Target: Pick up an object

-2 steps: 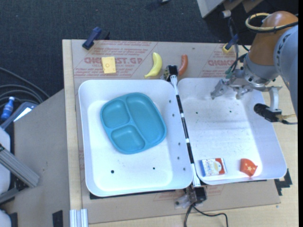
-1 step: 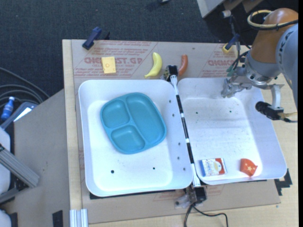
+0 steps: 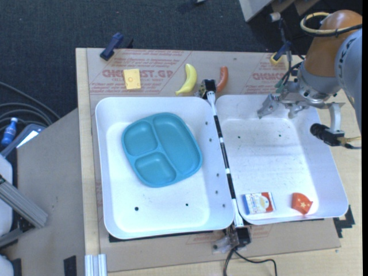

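**Arm Poised Over Right Bin, Two Targets Waiting at Its Near Edge**

The grey KUKA arm (image 3: 339, 50) reaches in at the upper right of the frame, its gripper (image 3: 282, 105) above the far end of the right bin (image 3: 276, 154), fingers spread apart and nothing between them. The pickable objects lie well apart from it, at the lower right of the frame: a small white carton with a red-and-blue label (image 3: 257, 203) and, just beside it to the right, a small red object (image 3: 301, 202), both near the bin's front wall. In the left bin (image 3: 112, 154) sits a blue divided plate (image 3: 161, 148). Outside the bins, on the board along the top, lie a toy banana (image 3: 187, 79), a red-orange toy like a sausage (image 3: 222, 78) and a yellow tile (image 3: 131, 80).

The pick looks not yet begun. To do it well, the arm would likely travel toward the frame's bottom, centre over one object, and descend with fingers straddling it; the carton lies flat, so a grip across its shorter side seems safest. The front wall nearby could foul a finger.
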Controlling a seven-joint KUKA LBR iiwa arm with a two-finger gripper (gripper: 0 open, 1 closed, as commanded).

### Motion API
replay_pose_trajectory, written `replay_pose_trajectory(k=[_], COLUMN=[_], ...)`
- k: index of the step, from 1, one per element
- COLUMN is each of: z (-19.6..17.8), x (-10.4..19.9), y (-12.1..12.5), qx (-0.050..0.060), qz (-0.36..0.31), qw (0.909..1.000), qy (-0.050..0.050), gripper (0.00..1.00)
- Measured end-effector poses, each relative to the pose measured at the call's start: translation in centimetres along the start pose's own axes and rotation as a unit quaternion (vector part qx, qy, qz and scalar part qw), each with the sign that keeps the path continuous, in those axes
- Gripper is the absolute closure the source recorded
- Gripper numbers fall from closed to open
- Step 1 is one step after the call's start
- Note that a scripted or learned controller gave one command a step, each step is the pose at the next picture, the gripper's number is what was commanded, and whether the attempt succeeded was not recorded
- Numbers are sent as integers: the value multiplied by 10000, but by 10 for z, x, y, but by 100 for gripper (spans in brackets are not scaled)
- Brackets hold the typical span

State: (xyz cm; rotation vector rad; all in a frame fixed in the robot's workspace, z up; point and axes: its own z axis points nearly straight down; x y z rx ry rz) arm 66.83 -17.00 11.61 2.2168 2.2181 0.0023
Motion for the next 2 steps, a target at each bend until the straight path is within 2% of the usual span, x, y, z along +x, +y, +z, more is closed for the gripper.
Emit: replay_pose_trajectory(k=[1,2], z=[32,21], x=[20,20], y=[-2,-1], qx=[37,25], qz=[-2,-3], qw=[10000,10000], qy=[20,16], gripper=[0,100])
